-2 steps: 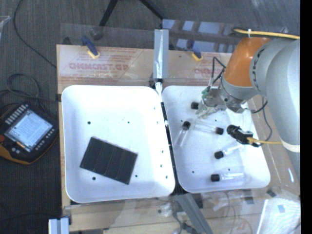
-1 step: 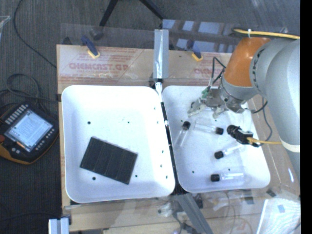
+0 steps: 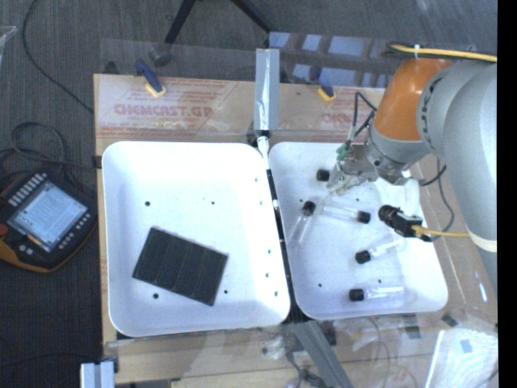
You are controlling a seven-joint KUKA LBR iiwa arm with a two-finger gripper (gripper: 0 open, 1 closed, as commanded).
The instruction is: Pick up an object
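The tool [image 3: 346,176] is positioned low over the right bin [image 3: 420,293], among scattered vials [image 3: 376,253], presumably for a grasp; its opening cannot be told.

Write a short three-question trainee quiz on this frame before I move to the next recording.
1. True or false: the dark flat panel lies in the left bin.
2. Which bin is the gripper above?
A. left
B. right
3. Fill in: the clear tubes, such as the one nearest the front edge of the right bin, have ___ caps.

Key: 1 true; 2 B; 3 black.
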